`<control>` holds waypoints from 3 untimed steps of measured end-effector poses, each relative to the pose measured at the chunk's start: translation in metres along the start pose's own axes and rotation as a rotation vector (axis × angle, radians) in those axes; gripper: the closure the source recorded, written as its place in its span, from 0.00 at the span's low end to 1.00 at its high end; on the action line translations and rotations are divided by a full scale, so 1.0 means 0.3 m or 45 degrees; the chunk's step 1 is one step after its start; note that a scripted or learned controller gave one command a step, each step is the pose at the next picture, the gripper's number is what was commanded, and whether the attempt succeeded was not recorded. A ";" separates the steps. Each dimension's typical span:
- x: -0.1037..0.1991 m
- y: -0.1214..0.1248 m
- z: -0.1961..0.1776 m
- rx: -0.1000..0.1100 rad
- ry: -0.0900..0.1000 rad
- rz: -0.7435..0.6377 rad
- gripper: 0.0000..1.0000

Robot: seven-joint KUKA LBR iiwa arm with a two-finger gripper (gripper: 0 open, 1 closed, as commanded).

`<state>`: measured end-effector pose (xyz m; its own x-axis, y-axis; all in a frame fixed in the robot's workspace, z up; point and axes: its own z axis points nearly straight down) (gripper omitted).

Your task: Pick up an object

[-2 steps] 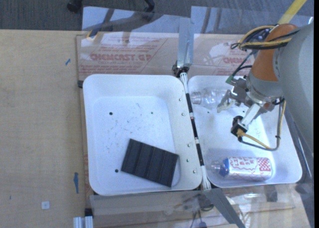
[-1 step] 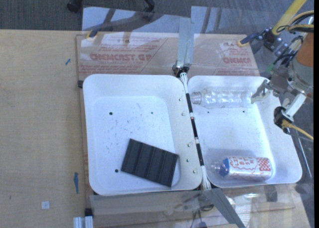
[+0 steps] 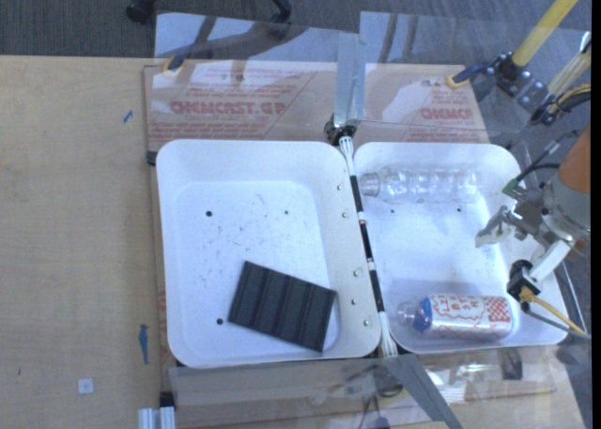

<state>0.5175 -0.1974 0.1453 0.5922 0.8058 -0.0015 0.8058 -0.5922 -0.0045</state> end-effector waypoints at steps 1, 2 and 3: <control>0.057 -0.178 0.128 -0.003 0.000 0.009 0.00; 0.051 -0.176 0.099 -0.004 -0.002 0.014 1.00; 0.074 -0.213 -0.318 -0.002 0.000 0.186 1.00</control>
<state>0.4794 -0.1418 0.2408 0.7029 0.7112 -0.0023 0.7112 -0.7029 -0.0028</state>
